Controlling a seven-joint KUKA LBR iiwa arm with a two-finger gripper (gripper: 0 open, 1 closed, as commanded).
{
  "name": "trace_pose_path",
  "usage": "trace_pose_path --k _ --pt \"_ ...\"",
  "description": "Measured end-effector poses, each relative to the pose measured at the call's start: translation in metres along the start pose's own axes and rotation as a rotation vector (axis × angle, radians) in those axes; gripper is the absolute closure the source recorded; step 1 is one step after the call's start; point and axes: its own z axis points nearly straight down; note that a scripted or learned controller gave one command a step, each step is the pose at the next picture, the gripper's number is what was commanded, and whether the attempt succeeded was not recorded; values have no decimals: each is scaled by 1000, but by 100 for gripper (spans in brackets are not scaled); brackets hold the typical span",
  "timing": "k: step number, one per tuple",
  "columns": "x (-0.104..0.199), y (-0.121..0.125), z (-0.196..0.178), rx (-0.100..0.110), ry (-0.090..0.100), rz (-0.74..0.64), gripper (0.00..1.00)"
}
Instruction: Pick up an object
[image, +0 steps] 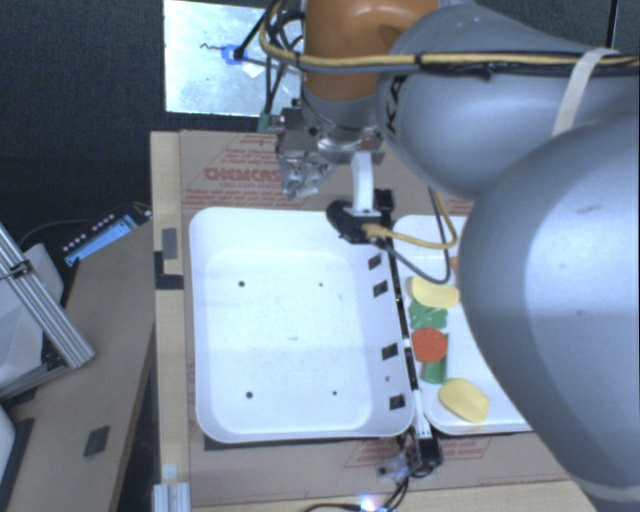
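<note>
**End effector parked far from the objects, with the arm hiding the loaded bin**

Your end effector sits above the far edge of the left bin, over the cardboard surface, and nothing is visible between its fingers. You cannot tell from this angle whether they are apart or together; the tip is small and blurred.

Everything worth picking lies in the right bin, pressed close to the divider: a yellow piece, a green piece just below it, an orange-red round piece and a yellow oval nearest you.

Watch for three things. A descent from here would likely close on bare plastic or cardboard. The pieces touch or nearly touch, so a grasp may nudge neighbours or catch two. The arm's grey bulk covers much of the right bin, so you may misjudge what lies there.
</note>
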Motion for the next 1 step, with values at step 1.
trace_pose_path --k 1 --pt "45 -29 39 3 -2 4 100"
